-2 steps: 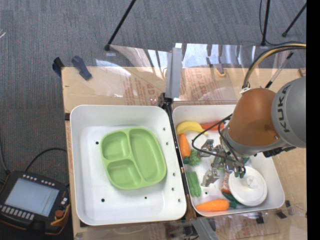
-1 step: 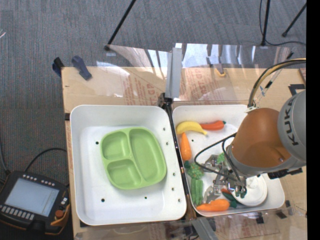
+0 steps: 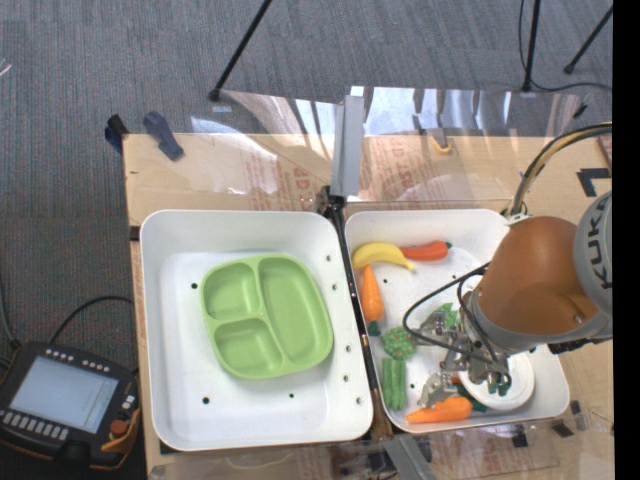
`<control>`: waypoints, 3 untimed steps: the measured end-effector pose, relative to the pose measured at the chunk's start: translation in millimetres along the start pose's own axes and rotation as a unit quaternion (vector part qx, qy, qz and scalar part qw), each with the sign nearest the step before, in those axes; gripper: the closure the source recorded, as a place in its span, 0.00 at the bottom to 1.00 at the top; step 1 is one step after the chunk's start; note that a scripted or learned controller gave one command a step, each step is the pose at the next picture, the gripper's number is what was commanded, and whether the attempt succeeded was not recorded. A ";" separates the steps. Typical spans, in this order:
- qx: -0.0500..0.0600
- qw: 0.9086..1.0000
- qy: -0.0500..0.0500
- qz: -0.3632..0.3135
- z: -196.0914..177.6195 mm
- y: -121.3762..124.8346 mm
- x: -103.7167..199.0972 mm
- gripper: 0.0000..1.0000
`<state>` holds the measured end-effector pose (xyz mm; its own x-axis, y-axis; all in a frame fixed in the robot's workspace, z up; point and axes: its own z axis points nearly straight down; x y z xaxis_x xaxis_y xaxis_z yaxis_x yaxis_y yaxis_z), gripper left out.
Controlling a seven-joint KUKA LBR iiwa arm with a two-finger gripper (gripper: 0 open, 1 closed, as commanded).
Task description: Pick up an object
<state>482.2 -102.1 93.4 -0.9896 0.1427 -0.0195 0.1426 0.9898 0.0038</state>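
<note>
One gripper: the gripper, bare metal with looped black cables, hangs low over the front half of the right bin.
Grip opening: cannot tell; the metal parts overlap from this angle.
Held item: none seen in the grip.
Nearest items: a tapered orange carrot lies just in front of the gripper along the front wall; a round white disc lies just to its right.
Greens: a knobbly broccoli and a long ribbed bean pod lie to its left, near the bin's left wall.
Far items: a second carrot lies lengthwise by the left wall; a curved, smooth banana and a red pepper sit side by side at the back, well apart from the gripper.
Arm: the arm shows a glossy orange dome above the gripper.
Left bin: the left bin, shallow white plastic with rounded corners, holds a matt green plate with three compartments.
Surface: the bench is brown board with a clear panel standing at the back.
Room: grey ribbed carpet, black tripod legs, and a teach pendant on the floor.
</note>
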 end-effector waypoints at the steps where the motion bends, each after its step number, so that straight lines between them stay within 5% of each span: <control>1: 0.001 0.998 0.000 -0.057 2.1 -49.9 -6.8 0.00; 2: 0.001 1.000 0.010 0.012 7.1 28.6 -36.1 0.00; 3: 0.001 1.000 0.010 0.011 -2.6 28.6 -36.7 1.00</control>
<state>522.6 -79.0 96.8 -0.9865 0.1637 0.0000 0.1637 0.9865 0.0023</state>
